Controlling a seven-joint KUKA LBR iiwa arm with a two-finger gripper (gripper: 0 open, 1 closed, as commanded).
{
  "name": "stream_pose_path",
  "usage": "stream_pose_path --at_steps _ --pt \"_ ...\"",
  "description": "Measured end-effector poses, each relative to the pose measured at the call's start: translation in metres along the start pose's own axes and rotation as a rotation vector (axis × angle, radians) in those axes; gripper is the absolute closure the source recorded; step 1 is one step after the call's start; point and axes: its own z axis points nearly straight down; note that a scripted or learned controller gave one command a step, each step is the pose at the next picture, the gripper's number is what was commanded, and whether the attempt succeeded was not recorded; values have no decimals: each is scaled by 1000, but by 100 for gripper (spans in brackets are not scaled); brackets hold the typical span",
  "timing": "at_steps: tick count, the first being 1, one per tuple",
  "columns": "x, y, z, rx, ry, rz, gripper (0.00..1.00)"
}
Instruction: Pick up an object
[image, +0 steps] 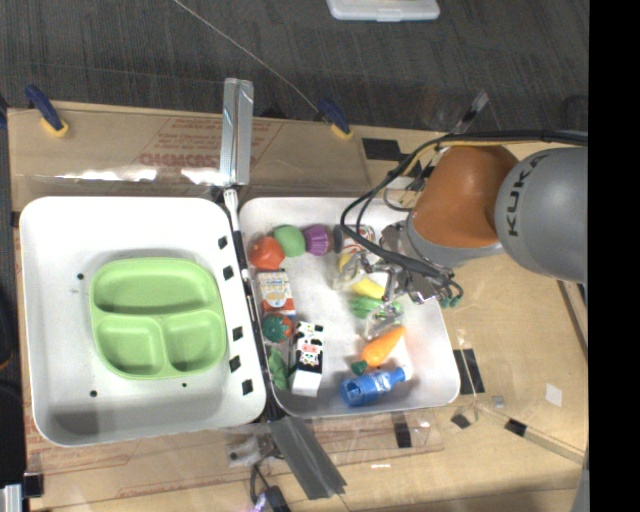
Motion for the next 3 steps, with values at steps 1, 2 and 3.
stream_pose_path --at_steps 1,2,3 --pt "8 12 1 -1 1 53 0" --pt "6 12 -10 0 -2 49 100" --pt "7 12 -10 0 -1 49 0"
